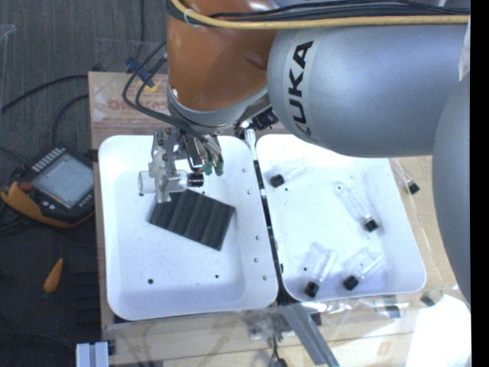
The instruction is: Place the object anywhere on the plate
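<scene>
Dark ribbed plate lies in the left bin, just below the gripper, whose state I cannot tell.

One fixed camera looks down aslant on both white bins.

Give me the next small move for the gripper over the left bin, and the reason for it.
Probably a short shift toward the dark ribbed plate, then release. The gripper hangs at the plate's upper left corner in the left bin, with what looks like a clear vial at its tip, so the object seems barely over the plate's edge.
</scene>
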